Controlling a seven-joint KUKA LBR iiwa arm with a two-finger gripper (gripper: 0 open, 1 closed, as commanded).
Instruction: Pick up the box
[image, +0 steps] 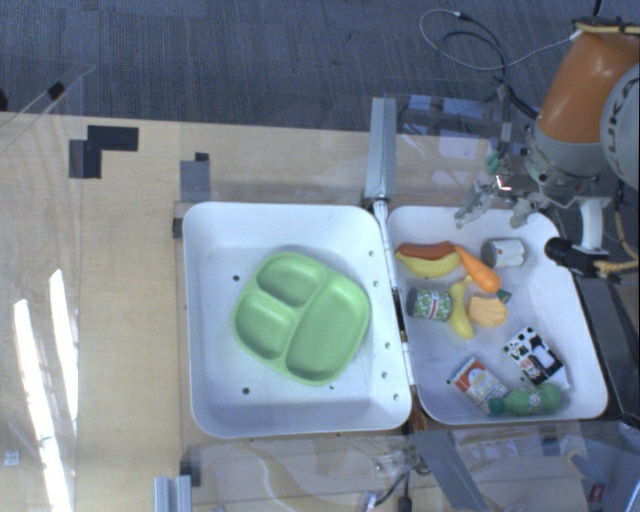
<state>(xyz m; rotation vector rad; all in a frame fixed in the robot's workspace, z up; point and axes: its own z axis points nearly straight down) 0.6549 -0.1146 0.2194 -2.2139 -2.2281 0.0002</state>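
A small red-and-white box (476, 381) lies flat near the front of the right bin (585, 330). Beside it to the right lies a black-and-white patterned carton (533, 357). My gripper (496, 209) hangs over the bin's back edge, well behind both, at the end of the grey and orange arm (585, 90). Its two fingers (469, 210) are spread open with nothing between them.
The right bin also holds a banana (428, 266) with a red piece on it, a carrot (479, 270), a grey can (504, 252), a green-labelled can (430, 305), yellow toy foods (486, 313) and a green vegetable (530, 402). A green divided plate (302, 318) lies in the left bin (210, 300).
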